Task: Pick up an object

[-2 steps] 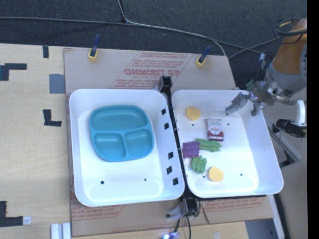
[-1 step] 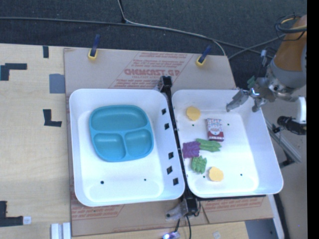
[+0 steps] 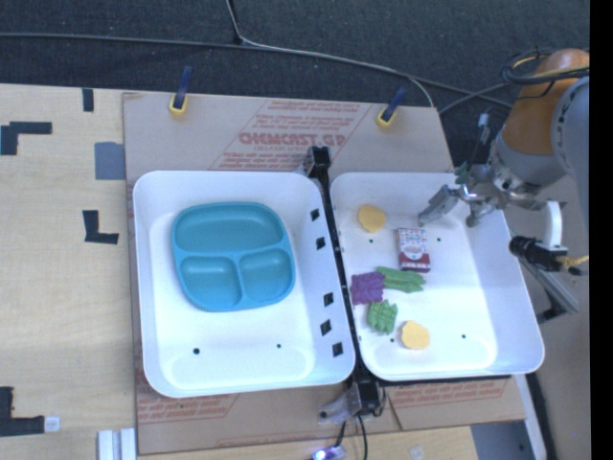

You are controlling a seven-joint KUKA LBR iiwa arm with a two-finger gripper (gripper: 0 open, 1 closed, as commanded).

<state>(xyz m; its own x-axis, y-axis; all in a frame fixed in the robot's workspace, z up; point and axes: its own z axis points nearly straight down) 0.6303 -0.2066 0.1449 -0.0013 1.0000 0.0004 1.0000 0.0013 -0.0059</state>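
Gripper [image 3: 448, 204] hangs with fingers spread and nothing between them over the right bin [image 3: 498, 286], so I judge it aims at the red carton [image 3: 413, 250] lying just beside, near the yellow disc [image 3: 372, 218].

The grey arm reached in from the right, its gripper [image 3: 450, 201] hanging low with fingers spread apart.

Tray [image 3: 233, 257] in left bin [image 3: 153, 286]; carton [image 3: 413, 250] in right bin [image 3: 498, 305]
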